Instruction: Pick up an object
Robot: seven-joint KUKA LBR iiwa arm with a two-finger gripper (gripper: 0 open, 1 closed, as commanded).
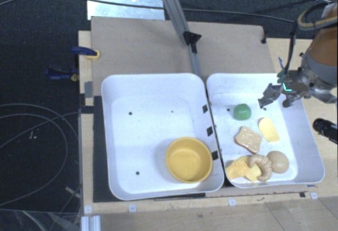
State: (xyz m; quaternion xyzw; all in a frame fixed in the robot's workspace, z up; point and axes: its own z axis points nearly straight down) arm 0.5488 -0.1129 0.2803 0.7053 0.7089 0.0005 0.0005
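The right bin holds several small food toys. A green ball lies near its middle. A pale yellow piece and a toast-like slice lie just below it. A tan round lump, a curled beige piece and a yellow wedge crowd the front edge. My gripper hangs over the bin's upper right part, above and to the right of the green ball. Its fingers are spread open with nothing between them.
A yellow bowl sits at the front right of the left bin. A grey pole slants down to the wall between the bins. Clamps stick out at the bench's left edge.
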